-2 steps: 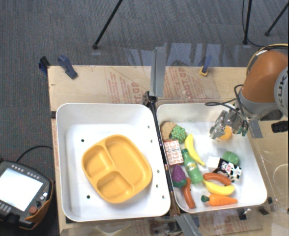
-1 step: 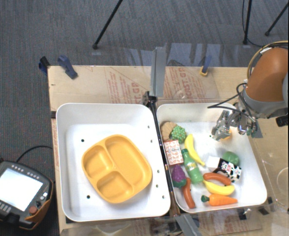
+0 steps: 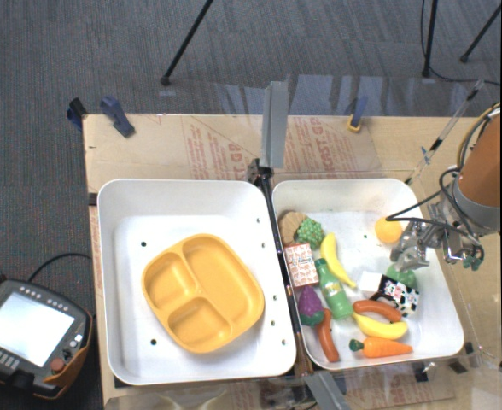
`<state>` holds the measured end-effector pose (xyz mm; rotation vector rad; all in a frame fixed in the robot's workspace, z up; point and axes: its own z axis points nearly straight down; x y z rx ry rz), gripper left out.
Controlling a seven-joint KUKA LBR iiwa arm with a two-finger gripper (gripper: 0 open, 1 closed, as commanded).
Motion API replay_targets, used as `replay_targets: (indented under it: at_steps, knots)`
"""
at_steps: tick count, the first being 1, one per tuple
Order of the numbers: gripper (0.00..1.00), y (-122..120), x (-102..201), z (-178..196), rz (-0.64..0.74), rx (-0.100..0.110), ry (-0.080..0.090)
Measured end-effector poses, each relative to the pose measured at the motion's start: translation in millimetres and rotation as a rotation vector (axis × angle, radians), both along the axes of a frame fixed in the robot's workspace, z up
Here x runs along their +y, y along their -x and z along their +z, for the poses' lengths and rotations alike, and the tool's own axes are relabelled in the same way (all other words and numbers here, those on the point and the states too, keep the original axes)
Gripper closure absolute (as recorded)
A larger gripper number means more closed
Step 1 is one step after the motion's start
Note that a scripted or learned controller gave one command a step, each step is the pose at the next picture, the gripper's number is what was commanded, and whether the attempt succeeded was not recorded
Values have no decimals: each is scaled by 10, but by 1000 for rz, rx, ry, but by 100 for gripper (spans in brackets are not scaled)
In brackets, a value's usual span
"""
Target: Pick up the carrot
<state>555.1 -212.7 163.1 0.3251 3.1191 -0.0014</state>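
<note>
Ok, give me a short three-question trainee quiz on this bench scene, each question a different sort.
1. True or false: the carrot lies in the right bin.
2. Which sits on the yellow tray? A) a banana B) a green bottle C) nothing
3. Fill in: the gripper hovers near the bin's ____ side, far from the carrot at its front edge.

Key: 1 true; 2 C; 3 right.
</note>
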Motion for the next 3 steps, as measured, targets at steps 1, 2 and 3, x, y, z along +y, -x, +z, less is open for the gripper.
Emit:
replay_targets:
  at_steps: [1,2,3]
  knots:
    - [0,7,8,-24,0,4,-2]
    - [0,-521,18,172,-259,2,-3]
    - [0,-700,11,-801,-269,13,-5]
